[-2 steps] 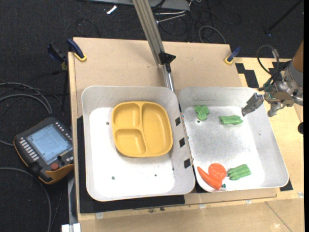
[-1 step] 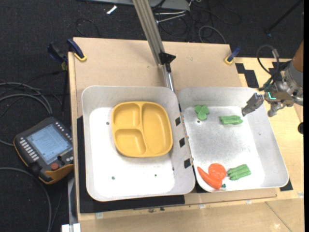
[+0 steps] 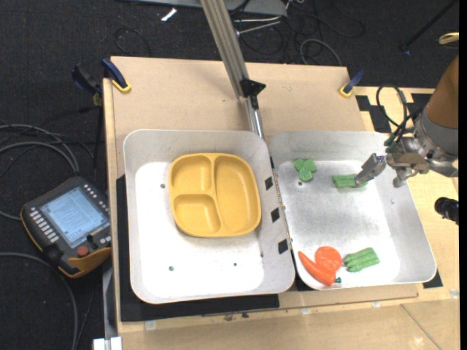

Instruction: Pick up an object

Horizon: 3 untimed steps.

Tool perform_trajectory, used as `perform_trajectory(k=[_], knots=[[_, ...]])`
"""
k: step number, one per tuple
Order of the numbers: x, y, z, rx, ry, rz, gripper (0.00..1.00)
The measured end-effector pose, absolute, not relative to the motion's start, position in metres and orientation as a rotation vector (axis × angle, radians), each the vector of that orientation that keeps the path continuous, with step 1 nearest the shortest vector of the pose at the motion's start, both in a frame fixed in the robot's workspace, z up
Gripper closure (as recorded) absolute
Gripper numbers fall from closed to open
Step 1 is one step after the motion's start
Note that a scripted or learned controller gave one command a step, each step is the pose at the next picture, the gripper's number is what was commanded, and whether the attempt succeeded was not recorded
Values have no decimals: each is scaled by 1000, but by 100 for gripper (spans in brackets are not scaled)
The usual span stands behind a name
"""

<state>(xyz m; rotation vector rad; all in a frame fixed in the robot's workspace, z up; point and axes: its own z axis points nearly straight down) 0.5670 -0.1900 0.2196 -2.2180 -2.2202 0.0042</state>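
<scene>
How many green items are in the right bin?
3: one at the far left, one beside it under the gripper, one at the near edge next to the orange toy.

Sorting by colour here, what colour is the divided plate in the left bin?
Yellow: the divided plate shows clearly in the camera view.
</scene>
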Motion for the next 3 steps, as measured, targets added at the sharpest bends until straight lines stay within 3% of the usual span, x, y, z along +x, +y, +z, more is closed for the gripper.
perform_trajectory(k=[2, 3], knots=[[564, -186, 125, -2218, -2219, 4, 0], [566, -187, 139, -2223, -2222, -1, 100]])
